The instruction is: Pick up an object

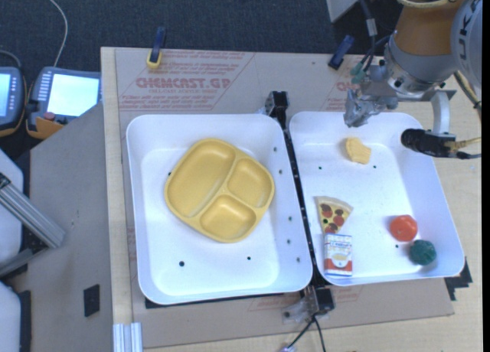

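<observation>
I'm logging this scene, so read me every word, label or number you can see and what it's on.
"CHEMCAST GP", red print, repeated, on the cardboard sheet beneath the bins.
"UK", partly cut off, on the robot arm.
Print on the small carton: too small to read.
Tablet screens: unreadable.

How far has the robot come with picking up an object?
Nothing looks picked up yet. The gripper hangs over the right bin, just above the yellow piece. The pizza slice, tomato and green ball lie untouched. Descent, grasp and lift are left.
</observation>
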Motion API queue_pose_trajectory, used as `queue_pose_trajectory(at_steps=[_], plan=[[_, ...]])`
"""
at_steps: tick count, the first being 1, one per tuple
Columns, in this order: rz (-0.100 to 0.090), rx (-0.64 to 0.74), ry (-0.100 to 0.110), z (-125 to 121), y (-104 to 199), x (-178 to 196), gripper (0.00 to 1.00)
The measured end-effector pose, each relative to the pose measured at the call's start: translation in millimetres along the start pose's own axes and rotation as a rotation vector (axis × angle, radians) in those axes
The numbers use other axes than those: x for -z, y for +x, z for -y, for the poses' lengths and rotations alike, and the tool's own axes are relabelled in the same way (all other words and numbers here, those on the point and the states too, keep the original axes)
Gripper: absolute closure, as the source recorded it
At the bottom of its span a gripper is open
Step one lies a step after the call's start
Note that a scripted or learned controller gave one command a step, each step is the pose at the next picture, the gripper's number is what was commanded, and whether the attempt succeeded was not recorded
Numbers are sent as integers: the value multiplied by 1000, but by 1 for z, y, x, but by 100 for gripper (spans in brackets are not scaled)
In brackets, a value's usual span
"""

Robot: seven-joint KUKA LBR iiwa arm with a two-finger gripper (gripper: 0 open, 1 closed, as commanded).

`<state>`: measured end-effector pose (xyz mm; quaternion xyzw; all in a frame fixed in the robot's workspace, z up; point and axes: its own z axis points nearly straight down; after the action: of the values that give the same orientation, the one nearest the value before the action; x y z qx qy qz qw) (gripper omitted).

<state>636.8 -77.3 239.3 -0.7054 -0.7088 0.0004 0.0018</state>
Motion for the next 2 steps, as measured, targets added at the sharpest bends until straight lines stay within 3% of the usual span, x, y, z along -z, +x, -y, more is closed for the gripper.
queue_pose_trajectory(at_steps=[2], plan=[[1,-1,0,21,102,-16,100]])
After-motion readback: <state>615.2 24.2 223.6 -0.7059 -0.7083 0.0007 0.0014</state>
